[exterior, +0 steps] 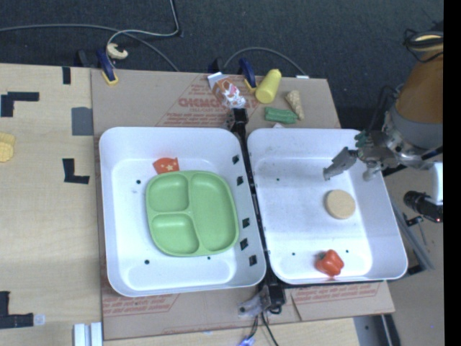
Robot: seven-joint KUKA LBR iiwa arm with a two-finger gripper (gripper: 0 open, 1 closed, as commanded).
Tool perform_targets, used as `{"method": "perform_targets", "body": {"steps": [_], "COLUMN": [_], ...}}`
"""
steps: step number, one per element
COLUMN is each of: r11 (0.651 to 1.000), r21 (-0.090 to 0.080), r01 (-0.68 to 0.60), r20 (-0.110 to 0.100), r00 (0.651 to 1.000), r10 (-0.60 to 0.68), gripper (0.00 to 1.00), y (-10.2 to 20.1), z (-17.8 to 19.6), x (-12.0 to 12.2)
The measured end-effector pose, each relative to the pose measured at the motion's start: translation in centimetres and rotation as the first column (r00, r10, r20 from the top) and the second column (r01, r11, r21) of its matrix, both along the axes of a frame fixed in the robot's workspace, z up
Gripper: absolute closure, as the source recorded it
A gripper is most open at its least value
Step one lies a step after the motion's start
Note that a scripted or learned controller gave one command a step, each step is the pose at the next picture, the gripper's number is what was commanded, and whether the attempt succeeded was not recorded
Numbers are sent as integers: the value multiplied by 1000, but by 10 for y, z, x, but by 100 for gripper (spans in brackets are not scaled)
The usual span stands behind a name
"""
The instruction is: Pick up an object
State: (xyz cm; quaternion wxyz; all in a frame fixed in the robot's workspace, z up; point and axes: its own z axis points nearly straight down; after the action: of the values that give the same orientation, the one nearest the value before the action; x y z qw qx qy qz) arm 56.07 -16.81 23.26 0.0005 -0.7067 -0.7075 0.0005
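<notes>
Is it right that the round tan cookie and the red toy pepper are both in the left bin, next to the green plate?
Not quite. The camera view shows the cookie and red pepper in the right bin; the green plate sits in the left bin.

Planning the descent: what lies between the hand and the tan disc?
Bare white bin floor in the camera view; the hand hovers apart, just above the disc.

A round tan cookie-like disc [341, 205] lies flat near the middle of the right bin [288, 193], while a red pepper-shaped piece [330, 262] rests well apart from it by that bin's front wall. In the left bin [122, 157], a small orange-red block [166, 165] sits just beside a green divided plate [191, 213].
</notes>
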Motion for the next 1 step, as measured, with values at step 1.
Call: {"method": "perform_targets", "body": {"steps": [1], "r11": [1000], "r21": [0], "r01": [1], "r20": [-3], "r00": [1000], "r10": [-1], "gripper": [0], "y": [-56], "z": [-76], "x": [15]}}
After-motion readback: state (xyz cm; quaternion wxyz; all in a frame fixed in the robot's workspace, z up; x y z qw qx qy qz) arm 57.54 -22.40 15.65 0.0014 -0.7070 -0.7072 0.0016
